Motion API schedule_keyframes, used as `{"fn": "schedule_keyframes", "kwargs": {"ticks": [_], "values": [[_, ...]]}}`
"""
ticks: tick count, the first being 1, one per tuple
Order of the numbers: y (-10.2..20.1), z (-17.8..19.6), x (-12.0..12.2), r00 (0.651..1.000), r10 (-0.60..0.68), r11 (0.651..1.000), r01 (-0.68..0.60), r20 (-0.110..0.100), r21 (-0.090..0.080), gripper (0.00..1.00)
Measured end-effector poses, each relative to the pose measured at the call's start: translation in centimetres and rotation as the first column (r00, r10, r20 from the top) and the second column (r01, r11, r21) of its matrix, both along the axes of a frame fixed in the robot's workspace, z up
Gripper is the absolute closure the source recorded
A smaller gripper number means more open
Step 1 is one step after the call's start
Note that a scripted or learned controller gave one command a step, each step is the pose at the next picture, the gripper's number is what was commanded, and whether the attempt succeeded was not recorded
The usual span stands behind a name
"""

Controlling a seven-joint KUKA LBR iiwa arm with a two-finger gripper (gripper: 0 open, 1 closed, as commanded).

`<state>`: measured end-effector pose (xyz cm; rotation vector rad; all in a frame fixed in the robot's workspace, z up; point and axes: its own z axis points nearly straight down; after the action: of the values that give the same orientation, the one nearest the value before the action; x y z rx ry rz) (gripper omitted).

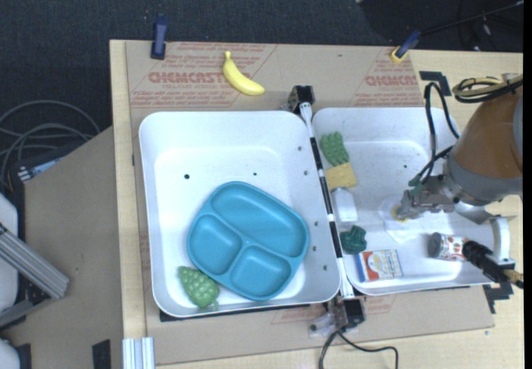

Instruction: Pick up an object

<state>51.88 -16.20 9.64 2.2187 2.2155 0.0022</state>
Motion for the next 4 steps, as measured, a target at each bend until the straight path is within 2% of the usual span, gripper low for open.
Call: {"fn": "schedule_keyframes", "kwargs": {"ticks": [1, 2, 3, 4], "values": [[5.7, 11.1, 2.9, 1.0, 0.003, 1.0, -0.003, -0.002, 0.004, 1.0], [5.6, 11.0, 2.8, 1.0, 0.002, 1.0, -0.002, -0.005, 0.003, 0.0], [1.0, 2.0, -0.1, 1.0, 0.0, 1.0, 0.0, -0.008, 0.003, 0.0], [1.0, -1.2, 0.8, 1.0, 0.001, 1.0, -0.001, -0.008, 0.005, 0.0]]}}
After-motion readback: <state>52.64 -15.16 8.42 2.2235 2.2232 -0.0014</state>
